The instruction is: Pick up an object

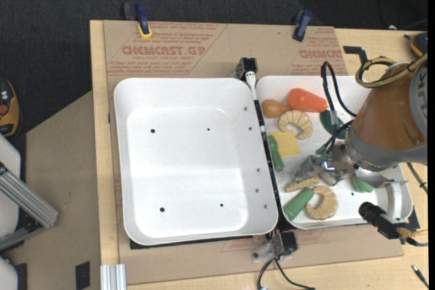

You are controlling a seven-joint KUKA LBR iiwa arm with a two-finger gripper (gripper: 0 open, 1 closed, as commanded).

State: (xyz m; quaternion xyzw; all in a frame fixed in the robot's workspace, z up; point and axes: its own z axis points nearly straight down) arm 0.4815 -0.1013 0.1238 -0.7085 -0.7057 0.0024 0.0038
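A brown board [204, 44] with red writing lies on the bench, and dark carpet is behind it. Two blue clamps [142, 18] hold the far edge of the board. Two white bins sit side by side on the board. The left bin [136, 146] is big and shows small black dots on its floor.

The right bin [272, 88] has toy food in it. At the far end lies an orange carrot [307, 100] with a small brown piece [272, 107] just beside it. Next to them is a curled tan shrimp [297, 123]. A yellow block [286, 143] sits near the middle, touching a green stick [274, 151] by the wall between the bins. At the near end there is a green pepper shape [297, 201] and another curled tan shrimp [321, 202], close together.

The arm [387, 122] comes in from the right. Its fat orange-brown part leans over the right bin, with black cables looping on top. The gripper [319, 168] points down and to the left, low over the middle of the toy pile. It sits right by a tan piece [299, 181]. I cannot tell how the gripper is set, and I see nothing held in it.
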